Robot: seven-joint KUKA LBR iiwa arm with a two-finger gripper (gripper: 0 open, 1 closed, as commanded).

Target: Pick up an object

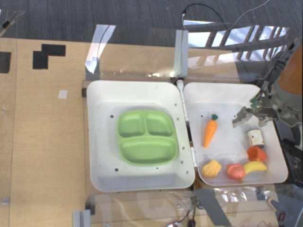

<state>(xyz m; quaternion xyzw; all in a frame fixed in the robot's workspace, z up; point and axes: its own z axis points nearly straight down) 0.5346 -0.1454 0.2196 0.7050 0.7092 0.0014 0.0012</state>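
Note:
My gripper (251, 119) hangs open over the right bin (227, 98), near its right wall, with nothing between its fingers. Just below it lies a small white can (255, 137) with a red label. An orange carrot (210, 131) with a green top lies to the gripper's left, mid-bin. Along the bin's front edge sit a yellow corn piece (211, 168), a red strawberry-like fruit (235, 171), a yellow banana (254, 167) and an orange-red cup (256, 153).
The left bin (102, 126) holds a green divided plate (147, 137). A metal divider (185, 126) runs between the bins. The arm's orange band (289, 77) enters from the right edge.

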